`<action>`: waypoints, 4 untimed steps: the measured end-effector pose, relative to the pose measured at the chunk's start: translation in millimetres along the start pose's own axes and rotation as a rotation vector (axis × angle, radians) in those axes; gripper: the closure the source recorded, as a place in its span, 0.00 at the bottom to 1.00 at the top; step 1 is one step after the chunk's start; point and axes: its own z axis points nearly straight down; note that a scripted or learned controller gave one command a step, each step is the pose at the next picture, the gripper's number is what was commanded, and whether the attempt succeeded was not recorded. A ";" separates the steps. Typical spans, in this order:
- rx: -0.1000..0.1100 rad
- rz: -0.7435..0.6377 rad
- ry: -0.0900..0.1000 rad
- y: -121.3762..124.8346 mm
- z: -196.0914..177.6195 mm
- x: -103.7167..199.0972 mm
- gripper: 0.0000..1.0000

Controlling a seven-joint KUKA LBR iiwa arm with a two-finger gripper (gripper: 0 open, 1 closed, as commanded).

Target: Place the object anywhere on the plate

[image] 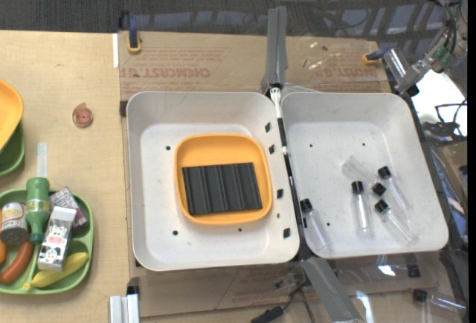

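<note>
An orange plate [192, 156] with rounded corners lies in the middle of the left white bin [149, 187]. A dark grey ribbed rectangular object [223, 189] lies flat on the plate and covers most of its lower part. In the right white bin [335, 128], several clear tubes with black caps are scattered towards the near right: one upright in the picture [361, 206], one slanted [388, 181], and one by the bin's left wall [309, 216].
A green tray of toy food [63, 269] and an orange dish [7, 117] sit on the wooden bench at far left, with a small pink disc [82, 116] nearby. Cables and a clamp [435, 53] hang at the top right. Cardboard [201, 65] lies under the bins.
</note>
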 end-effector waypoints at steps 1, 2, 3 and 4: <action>0.000 -0.219 0.000 -2.5 -112.0 -5.2 1.00; 0.000 -0.219 0.000 -2.5 -112.0 -5.2 0.00; -0.001 -0.602 0.002 -22.1 -111.4 7.6 0.00; -0.002 -0.816 0.002 -26.2 -101.2 10.8 0.00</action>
